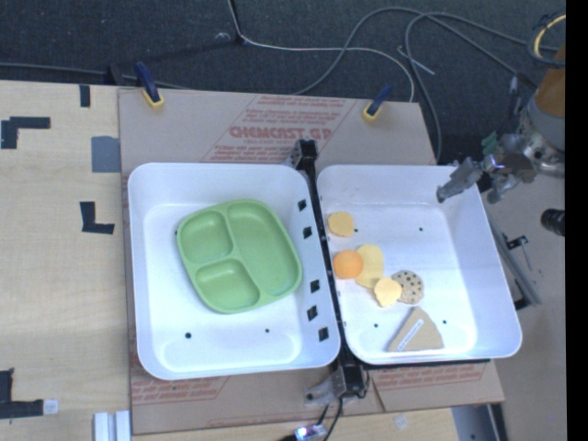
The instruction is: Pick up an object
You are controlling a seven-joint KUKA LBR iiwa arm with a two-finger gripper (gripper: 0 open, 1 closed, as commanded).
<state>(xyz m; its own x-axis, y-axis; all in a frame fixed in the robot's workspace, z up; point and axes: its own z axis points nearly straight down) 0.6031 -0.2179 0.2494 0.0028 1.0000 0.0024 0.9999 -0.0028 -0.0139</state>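
The right bin [459, 246] holds several small food items: a pale orange disc [341, 224], an orange ball [347, 265], a yellow piece [370, 262], another yellow piece [387, 292], a speckled cookie [409, 286] and a tan wedge [415, 332]. My gripper [469, 180] hovers at the bin's upper right edge, well away from the items, at the end of the grey arm with an orange band [551, 90]. Nothing is seen between its fingers.
The left bin [156, 338] holds a green compartment tray [239, 255]. Cables [367, 35] run across the dark floor behind the bench. Two clamps [147, 85] [377, 104] pin the cardboard sheet under the bins.
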